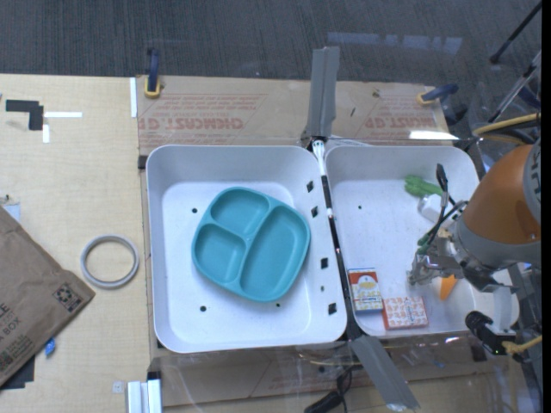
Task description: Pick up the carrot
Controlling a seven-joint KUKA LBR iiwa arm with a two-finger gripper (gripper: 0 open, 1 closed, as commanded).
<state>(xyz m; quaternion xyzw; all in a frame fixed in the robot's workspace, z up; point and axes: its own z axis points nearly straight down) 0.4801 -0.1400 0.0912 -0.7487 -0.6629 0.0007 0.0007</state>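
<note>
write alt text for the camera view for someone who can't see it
The grey arm's claw sits low in the right white bin, beside a small orange carrot. Two small printed boxes lie near it; a teal three-compartment plate rests in the left white bin.

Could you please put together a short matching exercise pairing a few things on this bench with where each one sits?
Things:
1. teal plate
2. carrot
3. tape ring
4. small red box

Places:
A. on the bench, left of both bins
B. right bin, against its left wall
C. left bin
D. right bin, beside the gripper

Pairs: 1-C, 2-D, 3-A, 4-B
</note>
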